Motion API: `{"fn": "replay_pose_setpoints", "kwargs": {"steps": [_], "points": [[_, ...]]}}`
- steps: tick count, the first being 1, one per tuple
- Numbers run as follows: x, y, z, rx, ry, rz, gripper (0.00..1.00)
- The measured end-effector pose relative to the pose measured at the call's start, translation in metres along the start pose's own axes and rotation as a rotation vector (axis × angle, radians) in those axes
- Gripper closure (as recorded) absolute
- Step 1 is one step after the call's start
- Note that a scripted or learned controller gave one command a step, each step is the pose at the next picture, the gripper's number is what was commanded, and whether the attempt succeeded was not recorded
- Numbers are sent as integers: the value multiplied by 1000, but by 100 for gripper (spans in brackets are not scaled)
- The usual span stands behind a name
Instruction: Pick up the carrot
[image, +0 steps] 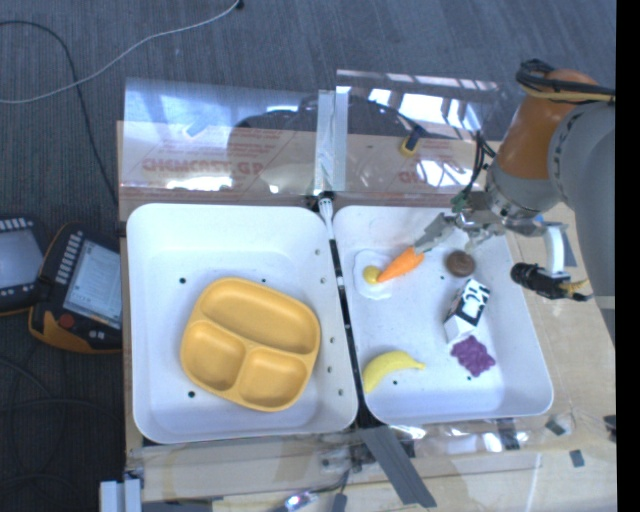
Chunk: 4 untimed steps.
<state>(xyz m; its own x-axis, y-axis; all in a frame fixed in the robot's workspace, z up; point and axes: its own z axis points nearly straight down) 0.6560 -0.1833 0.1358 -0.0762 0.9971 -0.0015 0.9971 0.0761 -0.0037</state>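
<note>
Carrot (401, 265) lies not yet lifted in the right bin (520, 395), toward its far left, one end resting on a fried egg toy (372, 281). Just right of it the gripper (447, 229) hangs with fingers spread apart, gripping nothing. Judging by this, closing and lifting remain
</note>
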Motion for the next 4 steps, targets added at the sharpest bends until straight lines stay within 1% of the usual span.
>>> {"fn": "replay_pose_setpoints", "kwargs": {"steps": [1,2,3,4], "points": [[51,5,42,-18,-6,-24,0],[26,-56,43,-20,-5,-157,0],[33,-94,43,-27,-2,46,0],[20,-117,43,-25,3,177,0]]}}
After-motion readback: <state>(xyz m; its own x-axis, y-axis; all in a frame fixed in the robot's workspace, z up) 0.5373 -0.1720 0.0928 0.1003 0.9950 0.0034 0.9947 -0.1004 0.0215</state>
